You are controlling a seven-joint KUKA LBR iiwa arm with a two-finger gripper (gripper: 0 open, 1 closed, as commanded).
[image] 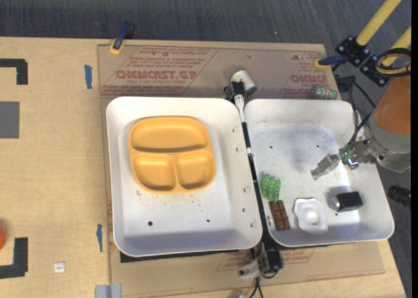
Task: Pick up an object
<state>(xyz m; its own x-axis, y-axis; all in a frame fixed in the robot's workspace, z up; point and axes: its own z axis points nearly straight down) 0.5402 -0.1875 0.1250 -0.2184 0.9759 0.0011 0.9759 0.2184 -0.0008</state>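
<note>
The right bin [287, 120] holds a green toy [271, 187], a brown chocolate-bar piece [279, 214], a white rounded object [309, 215] and a small black object [346, 200], all along its near side. My gripper [331, 163] hangs over the bin's right half, above and just left of the black object, with the orange-banded arm [395, 117] coming in from the right. I see nothing held in it.
The left bin [121, 179] holds a yellow three-compartment plate [172, 153]. A black cable [248, 153] runs along the seam between the bins. A small green can [323, 93] lies behind the right bin, and clamps sit at the board's far corners.
</note>
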